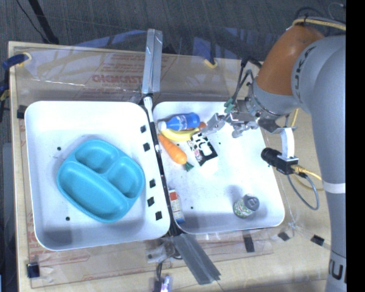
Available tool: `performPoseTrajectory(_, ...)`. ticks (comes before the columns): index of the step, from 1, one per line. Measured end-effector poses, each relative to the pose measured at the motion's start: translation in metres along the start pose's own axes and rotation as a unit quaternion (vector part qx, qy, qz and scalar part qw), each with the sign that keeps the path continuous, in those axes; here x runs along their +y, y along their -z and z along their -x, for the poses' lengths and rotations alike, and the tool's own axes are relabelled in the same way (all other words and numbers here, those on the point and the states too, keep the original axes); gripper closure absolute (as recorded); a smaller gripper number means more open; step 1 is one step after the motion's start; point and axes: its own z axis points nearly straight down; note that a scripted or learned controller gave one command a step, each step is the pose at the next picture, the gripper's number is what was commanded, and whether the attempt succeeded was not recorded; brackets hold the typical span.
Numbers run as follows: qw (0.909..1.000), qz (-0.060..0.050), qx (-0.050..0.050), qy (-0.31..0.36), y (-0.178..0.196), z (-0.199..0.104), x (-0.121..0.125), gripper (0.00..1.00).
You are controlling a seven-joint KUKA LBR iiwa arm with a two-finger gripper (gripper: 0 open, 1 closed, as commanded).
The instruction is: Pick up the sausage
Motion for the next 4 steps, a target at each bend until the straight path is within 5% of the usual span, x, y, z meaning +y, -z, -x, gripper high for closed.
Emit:
performPoseTrajectory(1,0.9977,-0.001,0.001,-0.068,-0.055,-0.083,0.031,0.00)
performPoseTrajectory(2,0.9979,-0.002,0.001,-0.065,-0.045,-0.084,0.031,1.00)
performPoseTrajectory(3,0.9867,0.004,-0.004,0.162,-0.096,-0.099,0.027,1.00)
performPoseTrajectory(4,0.9840,0.003,-0.001,0.178,0.003,-0.126,0.056,1.00)
